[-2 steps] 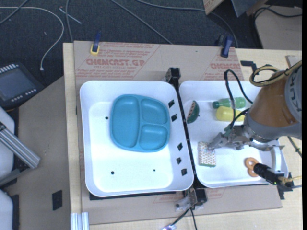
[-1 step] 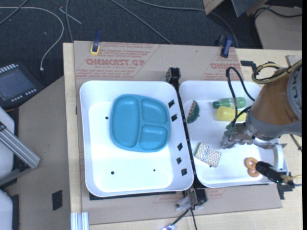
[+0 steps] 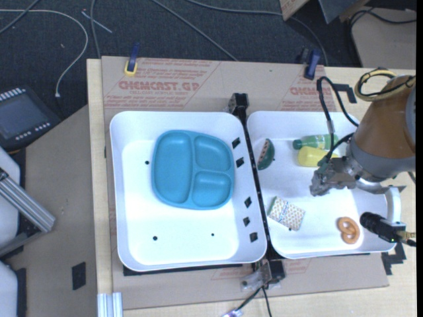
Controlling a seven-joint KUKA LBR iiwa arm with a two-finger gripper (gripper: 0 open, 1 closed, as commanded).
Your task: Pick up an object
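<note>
Likely target: the yellow object (image 3: 309,156), lying in the right bin (image 3: 317,249) near its far wall, touching or overlapping a green bottle (image 3: 314,141) just behind it. No single target is fixed by the task, so this is a guess from closeness.

The gripper (image 3: 325,180) sits just on the near side of the yellow object, low over the bin floor. Nothing visible between its tips. How wide the pincer stands: cannot tell, it reads as a dark grey lump from this angle.

Step in hand, as I judge it: approach or descent for a grasp, nothing lifted yet. The next move calls for centring over one item and closing on it; the yellow object and bottle lie so close that a grab may catch both or push one aside.

Other candidates, relative to the yellow object: a patterned packet (image 3: 287,213) nearer the camera and leftward, a pretzel-like ring (image 3: 348,229) nearer and rightward, a watermelon-slice toy (image 3: 265,152) to the left by the divider. A blue tray (image 3: 193,169) lies in the left bin (image 3: 132,243), well apart.
</note>
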